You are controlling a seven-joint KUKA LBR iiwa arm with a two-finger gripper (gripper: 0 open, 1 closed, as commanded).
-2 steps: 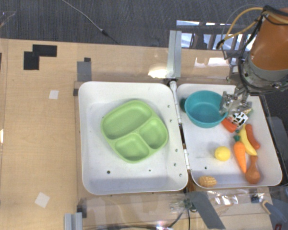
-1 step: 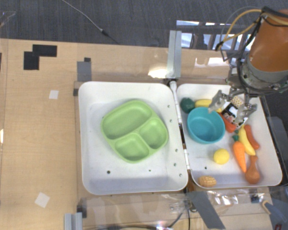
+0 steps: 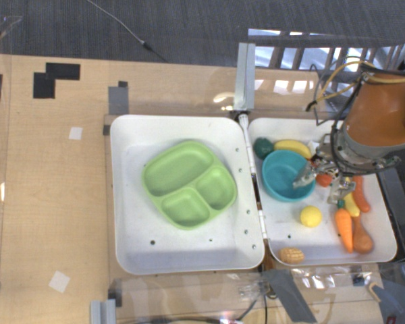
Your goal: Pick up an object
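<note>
Gripper (image 3: 318,179) stands low in the right bin (image 3: 390,252), at the teal bowl (image 3: 287,175) rim, among loose play food; fingers (image 3: 304,178) appear spread, nothing seen between them. Approach step judged in hand: next calls for settling on one item, such as the lemon (image 3: 311,216), then closing

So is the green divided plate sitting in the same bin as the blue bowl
No, the green divided plate lies in the left bin, while the blue bowl sits in the right bin.

Teal bowl (image 3: 287,175) upright in right bin (image 3: 283,231), beside yellow lemon (image 3: 311,216).
</note>
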